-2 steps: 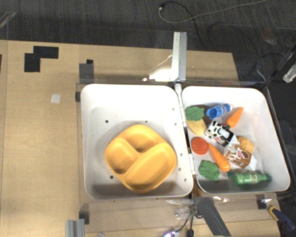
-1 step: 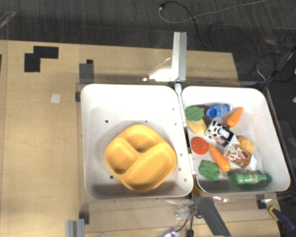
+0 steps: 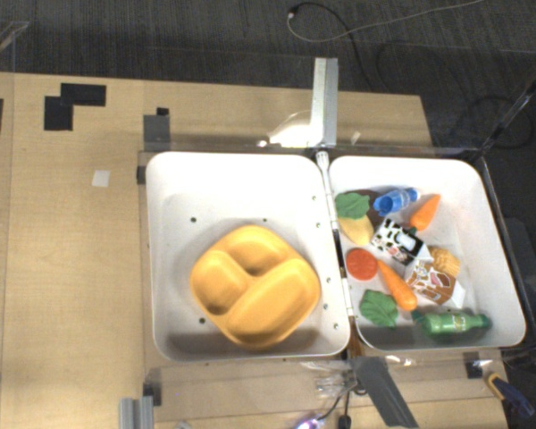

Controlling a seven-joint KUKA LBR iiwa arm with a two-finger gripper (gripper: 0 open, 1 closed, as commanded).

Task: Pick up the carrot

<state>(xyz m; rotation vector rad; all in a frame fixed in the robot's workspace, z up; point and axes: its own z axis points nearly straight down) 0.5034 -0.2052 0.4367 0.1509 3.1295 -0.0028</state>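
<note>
Orange carrot [image 3: 398,286] lies in the right bin [image 3: 500,239], at 5 o'clock from a red disc [image 3: 362,264]. Yellow divided tray [image 3: 255,284] occupies the left bin [image 3: 174,204]. Gripper state: cannot tell.

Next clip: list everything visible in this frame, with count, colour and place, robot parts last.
Shallow white bins: two, side by side on the wooden bench.
Yellow divided plastic plate: one, left bin, lower centre.
Orange toy carrot: one, right bin, lying at a slant near the middle.
Orange cone-shaped toy: one, right bin, upper part.
Blue bottle: one, right bin, top.
Green bottle: one, right bin, bottom edge.
Red round disc: one, right bin, left side.
Green leafy toys: two, right bin, upper left and lower left.
Black-and-white patterned box: one, right bin, centre.
</note>
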